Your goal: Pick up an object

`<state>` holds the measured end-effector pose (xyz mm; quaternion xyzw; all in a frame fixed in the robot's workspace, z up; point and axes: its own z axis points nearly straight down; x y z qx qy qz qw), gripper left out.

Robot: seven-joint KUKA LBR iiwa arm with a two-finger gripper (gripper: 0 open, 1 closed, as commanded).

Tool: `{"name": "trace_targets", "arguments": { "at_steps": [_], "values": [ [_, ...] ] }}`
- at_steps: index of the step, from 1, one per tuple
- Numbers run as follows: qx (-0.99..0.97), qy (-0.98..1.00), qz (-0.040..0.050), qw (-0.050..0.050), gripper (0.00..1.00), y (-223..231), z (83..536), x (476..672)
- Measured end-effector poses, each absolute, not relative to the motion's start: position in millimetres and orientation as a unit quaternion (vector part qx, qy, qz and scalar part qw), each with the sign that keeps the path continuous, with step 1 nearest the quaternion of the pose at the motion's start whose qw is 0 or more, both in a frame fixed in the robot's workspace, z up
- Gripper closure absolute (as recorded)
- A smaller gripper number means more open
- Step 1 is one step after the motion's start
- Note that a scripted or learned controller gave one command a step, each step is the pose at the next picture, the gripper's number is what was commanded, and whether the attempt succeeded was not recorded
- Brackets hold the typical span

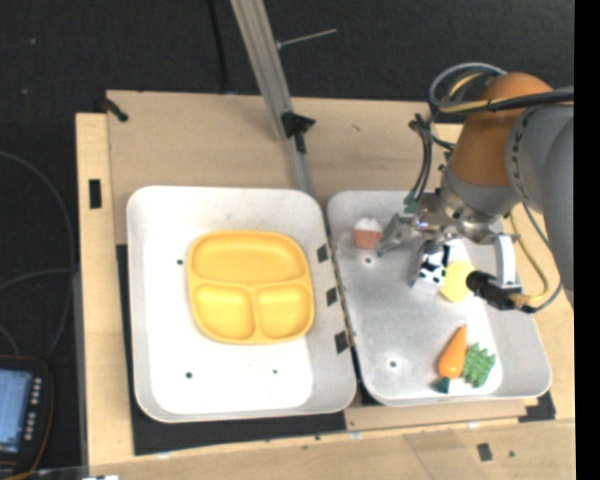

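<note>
White bin [400, 378] at lower right holds the goods: an orange carrot toy [452, 352] near its bottom edge, a black-and-white piece [433, 265] and a pinkish item [367, 235] higher up. Gripper [408, 250] hovers between those two, fingers spread, nothing between them.
</note>
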<state>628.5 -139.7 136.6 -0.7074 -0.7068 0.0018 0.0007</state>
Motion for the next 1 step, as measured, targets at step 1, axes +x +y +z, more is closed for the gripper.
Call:
{"name": "trace_targets", "arguments": {
  "at_steps": [1],
  "values": [
    [-0.707,-0.707,-0.0052,-0.009,0.0,-141.3,127.6,634.7]
  ]
}}
